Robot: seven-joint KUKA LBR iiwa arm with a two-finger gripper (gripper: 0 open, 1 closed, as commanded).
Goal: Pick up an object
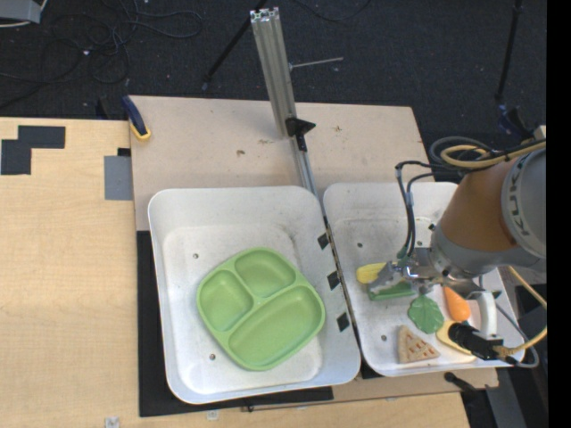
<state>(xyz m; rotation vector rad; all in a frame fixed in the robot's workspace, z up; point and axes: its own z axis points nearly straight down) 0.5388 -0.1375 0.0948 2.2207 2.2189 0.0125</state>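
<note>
the pale wooden counter (223,141) carries two shallow white bins set side by side, their inner rims touching along the middle

the left bin (169,239) is the wider of the two, and the right bin (366,212) sits against its right edge

the grey arm (486,212) with its orange band comes in over the right bin's right edge and bends down into it

a green divided plate (260,308) lies flat in the left bin, toward the near edge, three compartments facing up

the pincer (399,277) is low over the middle of the right bin; from where i stand i can't tell whether it is spread or pressed together

the small things all lie in the right bin's near half: a tan wedge (415,346) by the near edge, a green leaf (426,313) just beyond it, a green strip (388,294) right under the pincer, an orange carrot (457,305) beside the leaf toward the right edge, and a yellow piece (370,274) just left of the pincer, toward the bin's left edge
</note>
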